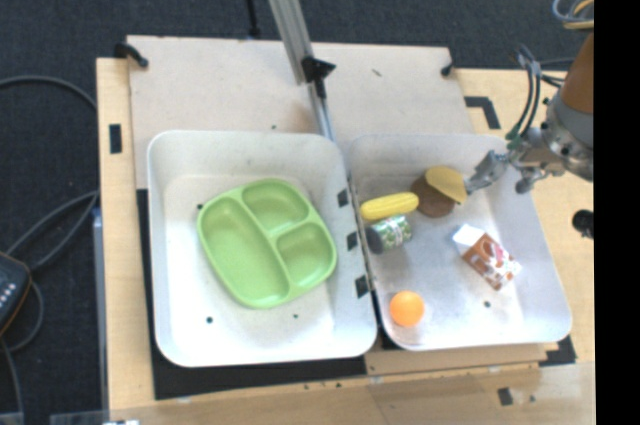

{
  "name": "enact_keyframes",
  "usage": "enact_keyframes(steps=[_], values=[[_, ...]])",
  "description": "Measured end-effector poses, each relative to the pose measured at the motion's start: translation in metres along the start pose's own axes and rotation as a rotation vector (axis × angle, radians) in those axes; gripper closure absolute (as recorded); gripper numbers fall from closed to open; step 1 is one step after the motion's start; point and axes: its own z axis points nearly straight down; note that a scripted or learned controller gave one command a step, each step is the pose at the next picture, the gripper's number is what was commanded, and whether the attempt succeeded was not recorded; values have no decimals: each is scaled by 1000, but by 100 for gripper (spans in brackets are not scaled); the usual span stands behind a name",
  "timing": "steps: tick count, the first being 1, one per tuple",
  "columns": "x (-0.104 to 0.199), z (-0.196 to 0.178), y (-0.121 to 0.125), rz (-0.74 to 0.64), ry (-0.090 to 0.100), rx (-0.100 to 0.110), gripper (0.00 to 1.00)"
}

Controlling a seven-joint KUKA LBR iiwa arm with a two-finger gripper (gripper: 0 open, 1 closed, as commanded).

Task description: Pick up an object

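Observation:
The right bin (540, 303) holds a yellow corn cob (389, 206), a small green-labelled can (389, 233), a brown and tan round piece (440, 190), a white and red carton (486, 255) and an orange ball (406, 309). My gripper (506, 170) hangs over the bin's upper right part, its two fingers spread open with nothing between them. It is just right of the brown round piece and above the carton. The arm enters from the right edge.
The left bin (170, 313) holds a green divided plate (266, 241). A slanted metal pole (283, 3) runs from the top down to the seam between the bins. The bench's bare board (400, 88) lies behind both bins.

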Motion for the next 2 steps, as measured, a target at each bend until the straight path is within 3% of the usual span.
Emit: enact_keyframes(steps=[1,2], values=[[0,0,0,-1,-1,0,0],[-7,43,0,3,-1,4,0]])
